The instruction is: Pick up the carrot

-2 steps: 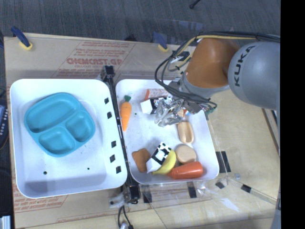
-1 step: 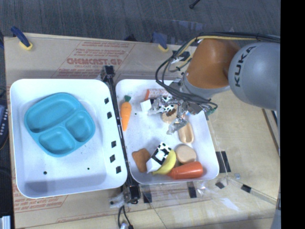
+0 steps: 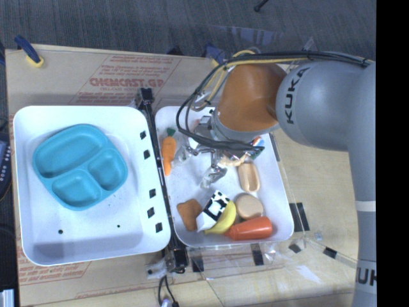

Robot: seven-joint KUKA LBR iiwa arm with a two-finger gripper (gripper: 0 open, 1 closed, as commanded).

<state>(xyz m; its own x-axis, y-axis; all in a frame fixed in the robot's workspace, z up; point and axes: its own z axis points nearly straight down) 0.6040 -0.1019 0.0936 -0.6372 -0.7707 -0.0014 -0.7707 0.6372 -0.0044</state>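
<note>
Carrot, small orange plastic toy with a green top, lies against the left wall of the right white bin, centre frame; looks light, rigid and slick, so I'd pinch mid-body across its width; gripper sits just right of it, carrying nothing that I can see.

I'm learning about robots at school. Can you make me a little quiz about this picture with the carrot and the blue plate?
1. True or false: the carrot lies in the same bin as the blue plate.
2. Which is nearest the banana? A) blue plate B) red pepper C) carrot
3. Fill in: the carrot lies against the right bin's ____ wall.

Key: 1 false, it lies in the right bin, beside the gripper. 2 B. 3 left.
</note>
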